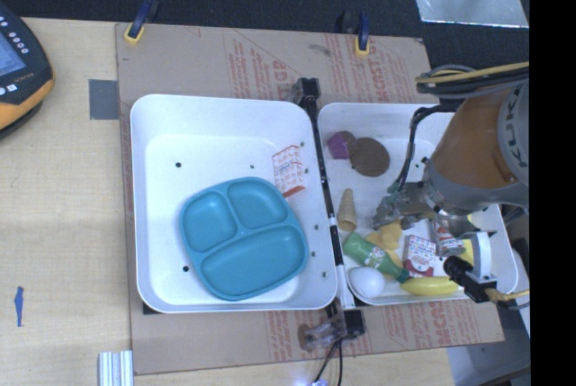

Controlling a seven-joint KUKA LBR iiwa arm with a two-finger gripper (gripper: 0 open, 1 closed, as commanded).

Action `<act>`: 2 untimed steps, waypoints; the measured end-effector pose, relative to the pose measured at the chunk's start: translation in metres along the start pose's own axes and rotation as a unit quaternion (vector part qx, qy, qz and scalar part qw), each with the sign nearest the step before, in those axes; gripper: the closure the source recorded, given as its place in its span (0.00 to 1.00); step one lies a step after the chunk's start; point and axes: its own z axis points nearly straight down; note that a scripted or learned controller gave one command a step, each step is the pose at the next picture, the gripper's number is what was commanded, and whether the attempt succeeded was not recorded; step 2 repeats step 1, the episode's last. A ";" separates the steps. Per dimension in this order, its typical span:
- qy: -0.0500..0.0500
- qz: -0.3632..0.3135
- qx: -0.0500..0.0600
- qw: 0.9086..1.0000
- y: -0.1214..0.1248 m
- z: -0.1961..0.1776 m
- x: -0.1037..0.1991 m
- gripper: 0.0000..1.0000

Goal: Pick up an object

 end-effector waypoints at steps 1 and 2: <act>0.000 -0.003 -0.007 1.000 0.056 -0.096 0.080 1.00; 0.000 -0.003 -0.007 1.000 0.056 -0.096 0.080 1.00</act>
